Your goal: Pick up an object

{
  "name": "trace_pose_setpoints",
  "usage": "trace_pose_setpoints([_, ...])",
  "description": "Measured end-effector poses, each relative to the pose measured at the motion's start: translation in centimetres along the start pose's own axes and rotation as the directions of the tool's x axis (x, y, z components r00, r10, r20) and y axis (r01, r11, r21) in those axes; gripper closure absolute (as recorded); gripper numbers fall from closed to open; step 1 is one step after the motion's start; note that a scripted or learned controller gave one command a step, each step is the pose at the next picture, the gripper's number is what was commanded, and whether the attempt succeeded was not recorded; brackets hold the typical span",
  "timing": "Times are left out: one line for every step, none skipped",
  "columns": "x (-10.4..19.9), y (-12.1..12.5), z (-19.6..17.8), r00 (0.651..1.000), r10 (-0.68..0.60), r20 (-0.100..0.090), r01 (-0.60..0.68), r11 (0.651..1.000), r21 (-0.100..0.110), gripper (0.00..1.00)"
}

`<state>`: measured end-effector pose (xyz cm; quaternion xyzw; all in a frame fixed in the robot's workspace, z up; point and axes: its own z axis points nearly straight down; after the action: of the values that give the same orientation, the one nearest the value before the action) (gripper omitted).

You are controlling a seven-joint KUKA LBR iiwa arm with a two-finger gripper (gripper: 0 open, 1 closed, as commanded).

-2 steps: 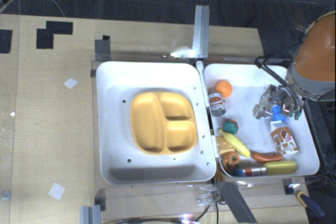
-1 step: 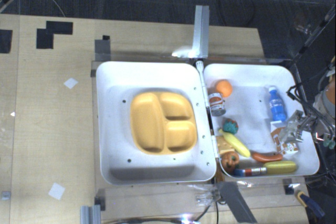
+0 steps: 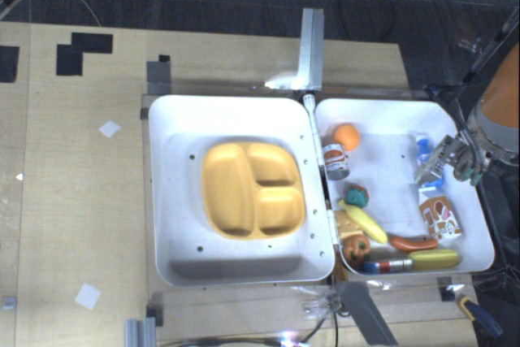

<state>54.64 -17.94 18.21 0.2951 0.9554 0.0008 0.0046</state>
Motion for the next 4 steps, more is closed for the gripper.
trace_pose_setpoints([2.7, 3.6, -1.2, 0.905, 0.426, -0.002, -0.426, 0.905, 0.002, 1.0])
trace_pose_setpoints([3.7, -2.4, -4.6, 0.941, 0.339, 0.002, -0.339, 0.941, 0.002, 1.0])
trace_pose_setpoints([3.3, 2.7, -3.9, 0.511, 0.86, 0.0, -0.86, 0.511, 0.006, 1.0])
trace_pose_setpoints([-0.9, 3.6, -2.5, 0.499, 0.866, 0.001, -0.866, 0.499, 0.006, 1.0])
